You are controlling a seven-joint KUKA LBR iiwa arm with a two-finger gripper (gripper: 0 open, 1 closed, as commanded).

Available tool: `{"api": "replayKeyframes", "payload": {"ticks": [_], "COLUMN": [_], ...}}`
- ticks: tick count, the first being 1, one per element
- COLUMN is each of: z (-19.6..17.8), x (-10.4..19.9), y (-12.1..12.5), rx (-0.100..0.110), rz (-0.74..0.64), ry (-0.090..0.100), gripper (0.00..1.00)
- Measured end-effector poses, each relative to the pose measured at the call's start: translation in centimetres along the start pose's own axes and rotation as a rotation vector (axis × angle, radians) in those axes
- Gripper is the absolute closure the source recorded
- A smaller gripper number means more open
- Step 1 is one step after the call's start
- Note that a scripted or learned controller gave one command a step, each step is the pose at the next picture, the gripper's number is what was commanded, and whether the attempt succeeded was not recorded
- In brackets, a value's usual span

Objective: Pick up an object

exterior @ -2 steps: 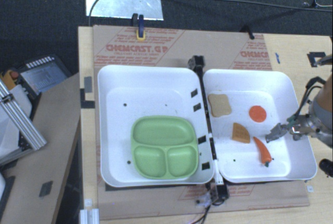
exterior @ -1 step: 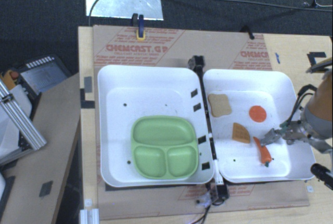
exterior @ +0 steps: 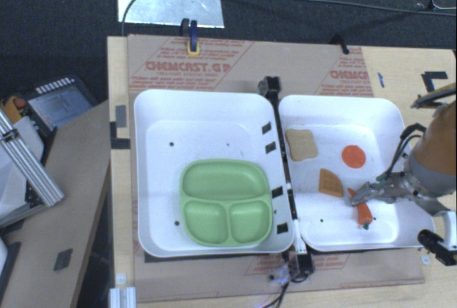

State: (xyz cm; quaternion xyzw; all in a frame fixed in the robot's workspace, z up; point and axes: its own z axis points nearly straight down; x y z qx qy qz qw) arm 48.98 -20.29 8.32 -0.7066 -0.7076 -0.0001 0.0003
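The right bin [exterior: 385, 113] holds a tan bread-like slice [exterior: 302, 144], a red-orange round piece [exterior: 353, 156], an orange wedge [exterior: 330, 183] and a small carrot-like piece [exterior: 365, 214] with a green tip. My gripper [exterior: 360, 194] reaches in from the right and sits low in this bin. It is just right of the orange wedge and directly above the carrot-like piece, and it looks to be touching or nearly touching that piece's top end. Nothing is lifted off the bin floor.
The left bin [exterior: 164, 121] holds a green divided plate [exterior: 226, 201]. A black divider [exterior: 280, 156] runs between the bins. The grey arm [exterior: 432, 171] covers the right bin's right wall. Cardboard [exterior: 214, 63] lies under both bins.
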Motion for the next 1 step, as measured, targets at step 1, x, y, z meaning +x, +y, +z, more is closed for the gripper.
{"api": "replayKeyframes", "payload": {"ticks": [1], "z": [-1.22], "x": [-0.03], "y": [0.11], "rx": [-0.003], "rz": [-0.001], "ry": [-0.001], "gripper": [1.0]}}
